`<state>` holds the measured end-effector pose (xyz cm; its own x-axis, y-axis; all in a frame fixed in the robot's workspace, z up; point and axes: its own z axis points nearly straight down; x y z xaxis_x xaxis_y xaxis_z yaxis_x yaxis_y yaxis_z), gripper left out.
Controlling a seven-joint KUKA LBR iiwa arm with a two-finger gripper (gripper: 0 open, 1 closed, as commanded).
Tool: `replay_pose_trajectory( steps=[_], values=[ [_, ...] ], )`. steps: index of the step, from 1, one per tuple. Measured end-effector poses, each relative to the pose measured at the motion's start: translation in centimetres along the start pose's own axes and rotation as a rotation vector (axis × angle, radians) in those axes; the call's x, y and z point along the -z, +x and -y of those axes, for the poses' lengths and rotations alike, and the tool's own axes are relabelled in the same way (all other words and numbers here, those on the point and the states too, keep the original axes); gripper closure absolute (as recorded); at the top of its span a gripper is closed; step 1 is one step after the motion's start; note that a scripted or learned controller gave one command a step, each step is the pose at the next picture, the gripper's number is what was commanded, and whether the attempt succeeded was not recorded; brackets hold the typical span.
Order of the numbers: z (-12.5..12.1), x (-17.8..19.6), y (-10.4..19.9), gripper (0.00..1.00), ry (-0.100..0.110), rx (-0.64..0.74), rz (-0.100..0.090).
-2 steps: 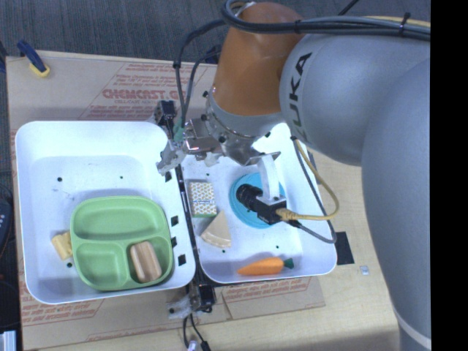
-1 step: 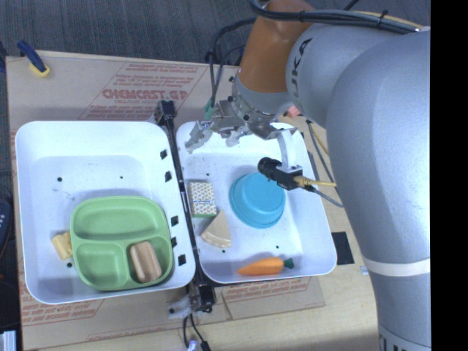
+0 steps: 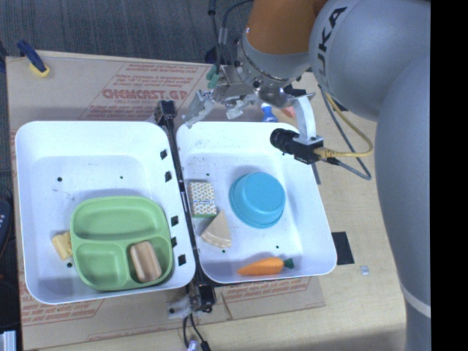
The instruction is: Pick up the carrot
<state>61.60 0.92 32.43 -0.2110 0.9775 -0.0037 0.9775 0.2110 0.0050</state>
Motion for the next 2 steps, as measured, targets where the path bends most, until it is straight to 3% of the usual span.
replay_pose_trajectory(
  steps=[1, 2],
  values=[
    [-3.6, -5.5, -2.4, 0.0, 0.012, -0.229, 0.001],
    [-4.9, 6.1, 3.3, 0.0, 0.005, -0.399, -0.003]
  ],
)
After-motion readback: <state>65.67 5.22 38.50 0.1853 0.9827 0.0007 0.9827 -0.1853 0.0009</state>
